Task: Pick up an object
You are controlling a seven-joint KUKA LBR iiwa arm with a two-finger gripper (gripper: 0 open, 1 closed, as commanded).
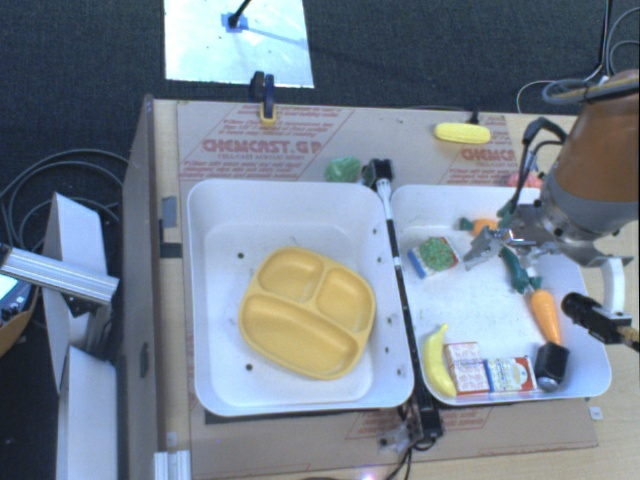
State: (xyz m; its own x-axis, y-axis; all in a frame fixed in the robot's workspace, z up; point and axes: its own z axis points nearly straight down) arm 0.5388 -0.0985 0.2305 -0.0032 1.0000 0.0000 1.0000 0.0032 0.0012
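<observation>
Carrot [545, 315] lies loose on the right bin [470, 298] floor, near side, beside banana [436, 353], carton [488, 373] and packet [436, 255]. Gripper [492, 245] hangs over the bin's middle, finger state indiscernible. Left bin [215, 268] holds a yellow plate [305, 311].

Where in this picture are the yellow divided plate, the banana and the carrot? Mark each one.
yellow divided plate [306, 313]: camera view, on the ridge between its compartments.
banana [436, 360]: camera view, on the middle of its curved body.
carrot [546, 316]: camera view, on its orange body.
</observation>
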